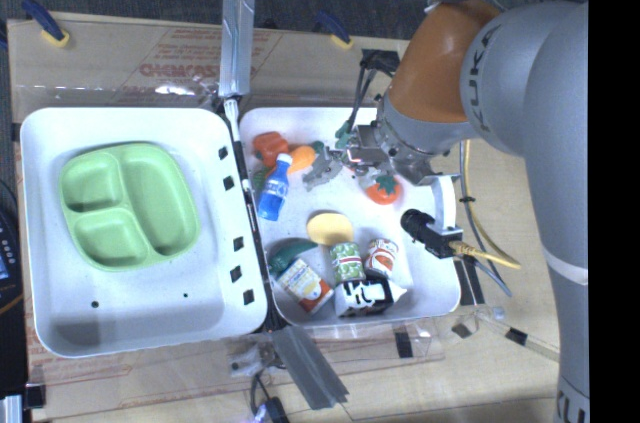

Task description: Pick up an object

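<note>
My gripper hangs low over the upper middle of the right bin, with the grey arm and its orange band coming in from the right. Just left of it lie a blue bottle, an orange-red toy and a small orange piece. A red, tomato-like piece sits just right of the gripper, partly under the wrist. I see nothing clearly held.
Lower in the right bin lie a yellow lemon, a green can, a red can, a black-and-white item, a small carton and a dark green object. The left bin holds a green divided plate.
</note>
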`<state>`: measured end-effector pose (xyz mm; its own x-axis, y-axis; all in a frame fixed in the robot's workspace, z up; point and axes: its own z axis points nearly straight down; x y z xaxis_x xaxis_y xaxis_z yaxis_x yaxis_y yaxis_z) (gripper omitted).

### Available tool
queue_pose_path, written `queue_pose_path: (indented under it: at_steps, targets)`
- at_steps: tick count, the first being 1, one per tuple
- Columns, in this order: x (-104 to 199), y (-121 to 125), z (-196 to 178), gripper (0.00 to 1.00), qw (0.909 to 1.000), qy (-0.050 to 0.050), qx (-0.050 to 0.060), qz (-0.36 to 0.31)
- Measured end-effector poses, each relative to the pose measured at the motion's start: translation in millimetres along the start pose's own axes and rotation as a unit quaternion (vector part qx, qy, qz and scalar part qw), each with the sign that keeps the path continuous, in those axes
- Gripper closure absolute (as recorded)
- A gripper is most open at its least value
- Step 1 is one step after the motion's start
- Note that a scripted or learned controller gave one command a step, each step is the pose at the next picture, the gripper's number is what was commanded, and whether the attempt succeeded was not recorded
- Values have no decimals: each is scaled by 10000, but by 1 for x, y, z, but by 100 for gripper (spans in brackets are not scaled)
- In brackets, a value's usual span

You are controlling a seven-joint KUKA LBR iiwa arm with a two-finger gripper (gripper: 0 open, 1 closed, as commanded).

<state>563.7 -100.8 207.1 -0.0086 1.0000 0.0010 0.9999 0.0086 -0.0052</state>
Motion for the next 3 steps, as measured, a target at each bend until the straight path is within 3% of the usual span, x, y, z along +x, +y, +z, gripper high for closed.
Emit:
queue_pose_path:
  at_steps: [1,2,3]
  targets:
    - [-6,-19,109,0,9987,-18,-46,516]
    - [-62,-32,115,0,9999,-6,-21,165]
    - [-62,-31,115,0,9999,-5,-23,163]
